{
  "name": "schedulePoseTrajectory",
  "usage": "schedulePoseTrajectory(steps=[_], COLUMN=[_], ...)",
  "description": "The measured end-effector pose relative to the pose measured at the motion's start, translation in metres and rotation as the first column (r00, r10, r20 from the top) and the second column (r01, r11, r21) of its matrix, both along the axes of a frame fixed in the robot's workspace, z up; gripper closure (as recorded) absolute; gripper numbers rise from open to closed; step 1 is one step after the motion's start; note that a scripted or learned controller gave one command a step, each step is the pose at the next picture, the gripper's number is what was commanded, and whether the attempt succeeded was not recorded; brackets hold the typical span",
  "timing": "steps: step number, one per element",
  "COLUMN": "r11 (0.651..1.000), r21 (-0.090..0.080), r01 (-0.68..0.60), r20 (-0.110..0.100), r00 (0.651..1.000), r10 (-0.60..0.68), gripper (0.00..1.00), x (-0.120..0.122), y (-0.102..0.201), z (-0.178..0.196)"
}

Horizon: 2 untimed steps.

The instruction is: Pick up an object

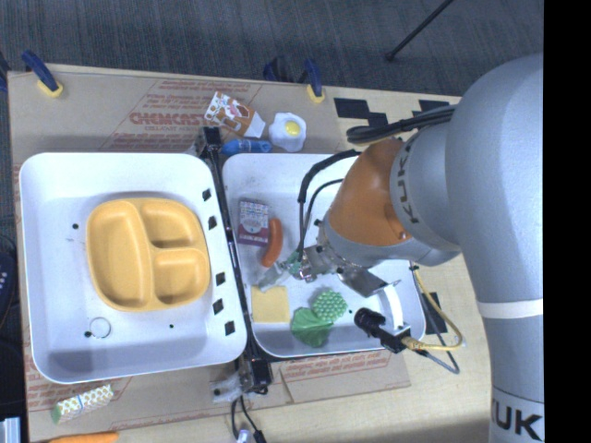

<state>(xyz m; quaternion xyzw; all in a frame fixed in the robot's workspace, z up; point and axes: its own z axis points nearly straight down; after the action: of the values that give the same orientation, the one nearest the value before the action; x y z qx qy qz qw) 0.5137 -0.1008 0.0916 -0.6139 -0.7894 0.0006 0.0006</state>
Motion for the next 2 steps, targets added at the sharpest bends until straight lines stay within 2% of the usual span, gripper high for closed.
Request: schedulePoseTrajectory(steps=[1, 2], r11=[0.999, 0.999], r21=[0.001, 0.0], r01=[-0.052, 0.036], r20=[-0.001, -0.001], r00=[0.999, 0.999], r10=[0.052, -0.036], gripper=[0.0, 0.0], x=[0.044, 0.079], y=[-0.002, 0.0], z=[0.0, 0.0])
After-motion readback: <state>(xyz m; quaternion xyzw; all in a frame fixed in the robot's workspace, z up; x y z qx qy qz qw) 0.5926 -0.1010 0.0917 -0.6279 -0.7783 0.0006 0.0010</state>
